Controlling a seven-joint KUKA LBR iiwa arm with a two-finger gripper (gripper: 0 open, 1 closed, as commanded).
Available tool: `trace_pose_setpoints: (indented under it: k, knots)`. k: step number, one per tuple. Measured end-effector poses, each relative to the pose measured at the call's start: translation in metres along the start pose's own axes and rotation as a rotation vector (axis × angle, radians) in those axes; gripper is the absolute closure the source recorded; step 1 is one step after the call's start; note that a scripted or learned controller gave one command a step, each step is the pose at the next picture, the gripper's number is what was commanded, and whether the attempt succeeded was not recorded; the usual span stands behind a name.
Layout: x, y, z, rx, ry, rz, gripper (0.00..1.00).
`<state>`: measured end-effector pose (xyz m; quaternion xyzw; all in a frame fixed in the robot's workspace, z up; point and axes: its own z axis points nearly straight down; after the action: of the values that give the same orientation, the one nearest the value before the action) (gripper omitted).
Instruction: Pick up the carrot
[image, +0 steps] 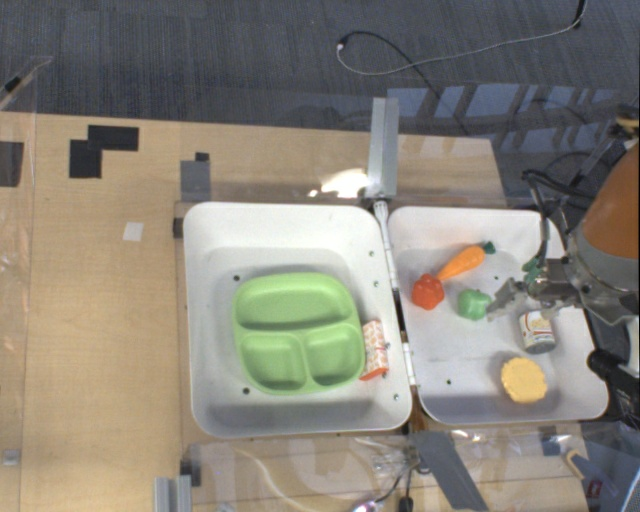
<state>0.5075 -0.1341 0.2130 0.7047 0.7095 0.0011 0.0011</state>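
1. A small orange toy carrot (461, 263) with a dark green stub at its thick end lies flat on the floor of the right-hand white bin, right of the frame's centre.
2. It rests on a slant: the green end points to the upper right, the narrow orange tip to the lower left.
3. Nothing grips it; it lies free on the bin floor.

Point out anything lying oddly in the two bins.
In the left bin, a small red-and-white packet sits wedged between the green tray and the bin wall, not flat. Otherwise nothing stands out.
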Motion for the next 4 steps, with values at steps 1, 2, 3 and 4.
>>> trace_pose_setpoints:
  k: [1,2,3,4]
  knots:
    - [-0.027,0.061,-0.051,-0.003,-0.001,0.143,0.00]
    - [-0.008,0.134,-0.015,-0.003,-0.001,-0.060,0.00]
    - [-0.006,0.152,0.055,0.000,-0.001,0.017,0.00]
    - [-0.029,0.138,0.125,-0.006,-0.002,-0.165,0.00]
